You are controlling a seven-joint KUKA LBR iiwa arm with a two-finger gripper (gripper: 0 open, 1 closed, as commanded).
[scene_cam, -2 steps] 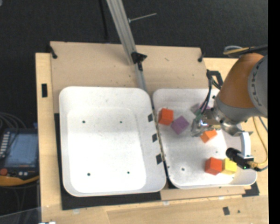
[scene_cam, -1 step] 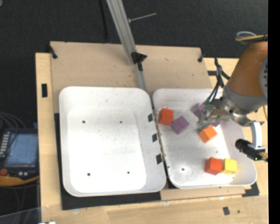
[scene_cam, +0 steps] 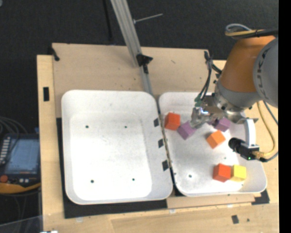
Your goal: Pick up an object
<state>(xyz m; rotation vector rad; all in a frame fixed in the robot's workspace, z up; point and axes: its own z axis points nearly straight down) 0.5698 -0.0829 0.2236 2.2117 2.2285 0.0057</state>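
The right bin (scene_cam: 194,186) holds several blocks. An orange block (scene_cam: 172,121) lies near its left wall, with a purple block (scene_cam: 185,130) just to its right. Another purple block (scene_cam: 223,124) sits partly under the wrist, and an orange block (scene_cam: 216,139) lies below it. A red-orange block (scene_cam: 222,172) and a yellow block (scene_cam: 239,172) rest side by side near the front right. My gripper (scene_cam: 199,116) hangs low over the bin, right above and beside the left purple block. No block shows between its fingers.
The left bin (scene_cam: 111,144) is to the left of the divider. A slanted metal pole (scene_cam: 128,30) rises from the back of the bench. A black camera unit with cable (scene_cam: 242,148) hangs off the wrist. A pendant (scene_cam: 17,161) lies at far left.
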